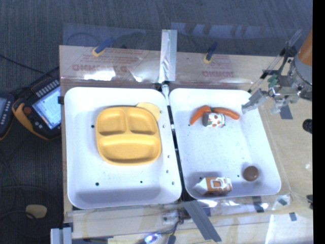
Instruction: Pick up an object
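Starting from the near edge of the bench, there are two shallow white bins, a left bin [76,187] and a right bin [269,161], both of smooth plastic with rounded corners, touching along the middle.

In the right bin I count four things. Nearest, against the front wall, lies one small box-like object [218,185] in orange and white, with a printed face. Just to its right, near the front right corner, sits one brown ball [250,173], round and dull. Farther back, near the rear wall, there is one orange curved piece [214,112], long and thin like a carrot or a sausage, and touching it from the front one small white object [215,120] with red and green spots.

In the left bin I count one yellow tray [128,135] with three compartments, glossy plastic with soft rounded edges. Behind its far right corner a pale yellow flat piece [148,107] shows partly.

Farthest, at the right rear of the bench, the gripper [252,103] hangs over the far right corner of the right bin, apart from all four things. It is grey metal with thin parts; whether its fingers are spread or pressed together I cannot tell.
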Action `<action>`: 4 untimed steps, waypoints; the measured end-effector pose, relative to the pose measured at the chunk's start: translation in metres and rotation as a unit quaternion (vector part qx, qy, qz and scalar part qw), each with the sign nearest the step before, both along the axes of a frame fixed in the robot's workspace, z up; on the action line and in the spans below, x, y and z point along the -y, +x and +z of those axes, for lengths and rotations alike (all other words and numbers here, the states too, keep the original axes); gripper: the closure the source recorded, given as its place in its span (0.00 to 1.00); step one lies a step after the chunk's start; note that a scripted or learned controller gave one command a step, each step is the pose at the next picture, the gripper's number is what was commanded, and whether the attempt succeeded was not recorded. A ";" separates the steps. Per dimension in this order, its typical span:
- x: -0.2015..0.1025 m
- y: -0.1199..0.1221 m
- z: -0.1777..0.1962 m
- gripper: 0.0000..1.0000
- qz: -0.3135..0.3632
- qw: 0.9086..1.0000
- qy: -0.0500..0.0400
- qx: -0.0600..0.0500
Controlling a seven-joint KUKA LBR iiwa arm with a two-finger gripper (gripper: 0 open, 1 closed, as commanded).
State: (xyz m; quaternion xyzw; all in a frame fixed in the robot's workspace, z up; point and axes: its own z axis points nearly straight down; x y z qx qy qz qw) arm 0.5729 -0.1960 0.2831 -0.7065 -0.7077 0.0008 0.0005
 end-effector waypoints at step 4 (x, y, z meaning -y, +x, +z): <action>-0.052 0.096 -0.102 0.00 0.344 0.939 0.000 0.001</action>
